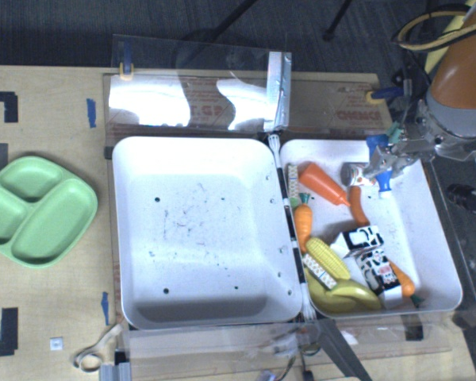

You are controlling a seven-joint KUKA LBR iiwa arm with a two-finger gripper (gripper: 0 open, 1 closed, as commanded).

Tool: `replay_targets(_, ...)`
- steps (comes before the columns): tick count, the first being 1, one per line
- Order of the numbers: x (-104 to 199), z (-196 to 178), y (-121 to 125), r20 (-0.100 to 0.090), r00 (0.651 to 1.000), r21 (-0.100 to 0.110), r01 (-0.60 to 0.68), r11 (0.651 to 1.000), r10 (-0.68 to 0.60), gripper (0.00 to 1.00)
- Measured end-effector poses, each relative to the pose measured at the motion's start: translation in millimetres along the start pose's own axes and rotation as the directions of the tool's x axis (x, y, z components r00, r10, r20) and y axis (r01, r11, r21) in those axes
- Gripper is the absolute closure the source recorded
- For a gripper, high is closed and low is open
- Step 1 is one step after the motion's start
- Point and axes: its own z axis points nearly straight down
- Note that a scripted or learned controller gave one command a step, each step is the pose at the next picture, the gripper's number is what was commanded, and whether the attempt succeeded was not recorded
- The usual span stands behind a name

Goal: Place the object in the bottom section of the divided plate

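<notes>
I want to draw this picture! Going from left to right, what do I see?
Green divided plate → left white bin → small carrot → corn cob → claw over the right white bin.

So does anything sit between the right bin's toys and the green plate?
Yes: the left bin lies between the right bin and the divided plate on the bench; any toy must be carried over its walls.

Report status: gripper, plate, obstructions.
Gripper over right bin, nothing seen held. Green plate left of bins, on bench. Carrots, corn, banana in right bin.
</notes>
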Motion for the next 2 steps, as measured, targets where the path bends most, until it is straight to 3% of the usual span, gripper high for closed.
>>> replay_targets(1, 77, -15, -29, -0.002, 1.000, 0.002, 0.018, 1.000, -0.018, 1.00)
replay_targets(2, 126, 29, -97, -0.001, 0.977, 0.004, -0.213, 0.977, 0.213, 1.00)
